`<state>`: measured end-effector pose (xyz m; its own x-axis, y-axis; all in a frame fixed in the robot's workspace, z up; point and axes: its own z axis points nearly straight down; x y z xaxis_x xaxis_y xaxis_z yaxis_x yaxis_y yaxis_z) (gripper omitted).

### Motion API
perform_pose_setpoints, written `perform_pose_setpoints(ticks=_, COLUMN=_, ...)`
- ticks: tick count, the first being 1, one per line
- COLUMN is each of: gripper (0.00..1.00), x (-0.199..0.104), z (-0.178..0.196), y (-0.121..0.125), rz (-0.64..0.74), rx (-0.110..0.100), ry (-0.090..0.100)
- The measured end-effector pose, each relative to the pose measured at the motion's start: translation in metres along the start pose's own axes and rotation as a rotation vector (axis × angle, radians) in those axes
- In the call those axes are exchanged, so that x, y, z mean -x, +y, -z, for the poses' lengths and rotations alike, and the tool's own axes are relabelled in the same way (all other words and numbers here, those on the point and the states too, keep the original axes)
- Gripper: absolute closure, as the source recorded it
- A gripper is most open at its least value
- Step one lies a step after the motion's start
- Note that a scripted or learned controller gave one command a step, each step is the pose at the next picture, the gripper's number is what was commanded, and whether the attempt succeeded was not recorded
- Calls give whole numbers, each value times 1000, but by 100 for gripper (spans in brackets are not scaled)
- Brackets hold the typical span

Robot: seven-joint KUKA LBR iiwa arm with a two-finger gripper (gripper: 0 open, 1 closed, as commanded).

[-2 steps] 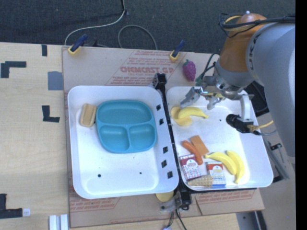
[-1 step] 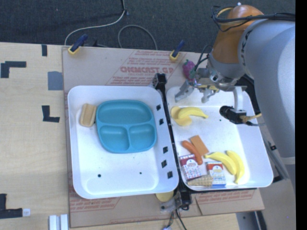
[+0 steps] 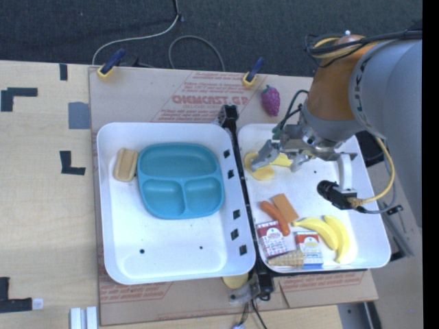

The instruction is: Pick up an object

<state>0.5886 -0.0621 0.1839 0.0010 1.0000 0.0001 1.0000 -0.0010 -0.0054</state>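
The arm (image 3: 357,81) reaches in over the right bin (image 3: 374,214), its gripper (image 3: 264,157) low at the bin's upper-left part. The fingers close on a yellow piece (image 3: 261,166) — its lower part lies on the bin floor just beneath the fingertips. Below and to the right of the gripper lie two orange sticks (image 3: 278,212), side by side; further out in that direction rest the bananas (image 3: 330,233). Directly below, near the bin's front edge, sit two small cartons (image 3: 289,240) and a waffle cone (image 3: 289,258). Above the gripper, outside the bin on the board, lies a purple grape bunch (image 3: 271,99). To the gripper's left, past the divider, the left bin (image 3: 164,262) holds a blue tray (image 3: 182,180) — a tan bread slice (image 3: 125,164) touches its far edge.
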Motion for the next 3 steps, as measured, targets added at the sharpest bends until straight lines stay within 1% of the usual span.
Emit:
perform_pose_setpoints(ticks=1, gripper=0, x=43, z=-102, y=-56, rz=-4, rx=2, ry=-1)
perform_pose_setpoints(ticks=2, gripper=0, x=33, z=-98, y=40, rz=6, rx=13, ry=-2)
perform_pose_setpoints(ticks=3, gripper=0, x=39, z=-98, y=82, rz=5, rx=8, ry=-1)
